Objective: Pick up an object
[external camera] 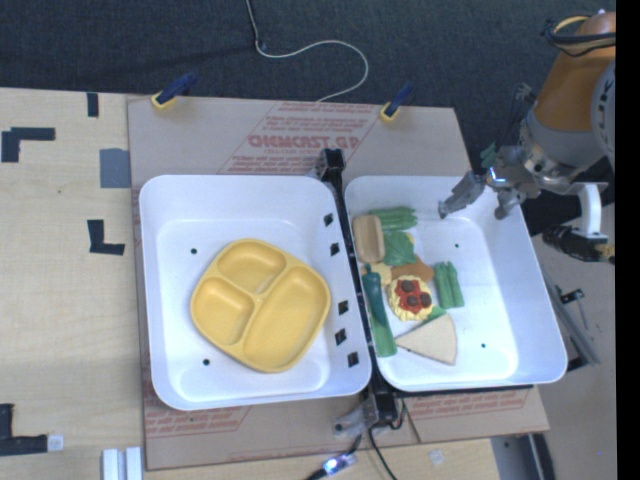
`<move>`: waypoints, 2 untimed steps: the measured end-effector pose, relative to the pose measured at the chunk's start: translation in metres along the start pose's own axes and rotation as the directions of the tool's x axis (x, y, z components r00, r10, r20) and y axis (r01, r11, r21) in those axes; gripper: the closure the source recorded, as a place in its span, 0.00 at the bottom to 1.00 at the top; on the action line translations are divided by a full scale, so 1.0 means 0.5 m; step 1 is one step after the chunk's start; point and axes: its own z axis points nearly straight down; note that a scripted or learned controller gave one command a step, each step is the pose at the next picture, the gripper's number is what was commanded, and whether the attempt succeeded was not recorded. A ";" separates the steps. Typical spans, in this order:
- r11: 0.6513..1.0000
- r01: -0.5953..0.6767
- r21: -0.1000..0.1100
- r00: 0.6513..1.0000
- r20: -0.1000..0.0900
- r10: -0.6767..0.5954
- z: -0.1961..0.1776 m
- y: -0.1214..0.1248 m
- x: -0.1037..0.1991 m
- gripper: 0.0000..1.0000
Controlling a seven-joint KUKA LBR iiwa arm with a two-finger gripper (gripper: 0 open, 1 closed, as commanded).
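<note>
Pick not yet made, as far as the view shows. The gripper (482, 196) hangs over the upper right corner of the right bin (520, 268), above bare white floor, with nothing between its fingers. The two fingers look spread apart, one toward the bin's middle and one nearer the rim, though the slant and blur make that a fair reading rather than a sure one.

Candidates all lie in a cluster against the right bin's left side, apart from the gripper:
- tan bun-like piece (369, 236) at the top, beside green pieces (396, 218)
- pizza slice (411, 296) with red topping, mid-cluster
- long dark green vegetable (377, 313) along the left wall
- small green piece (449, 284) just right of the pizza
- pale wedge (432, 340), bread- or cheese-like, at the bottom

The left bin (165, 268) holds a yellow divided plate (261, 304), lying flat.

Judgement: approach stage only. Left to do: shift toward the cluster, descend, close on one item, lift clear. The pieces touch or overlap, so a clean single grasp may be awkward.
</note>
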 end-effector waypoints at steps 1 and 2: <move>1.000 0.003 -0.014 1.000 0.003 -0.003 -0.018 0.006 0.001 0.00; 1.000 0.004 -0.009 1.000 0.002 -0.004 0.101 0.018 0.015 0.00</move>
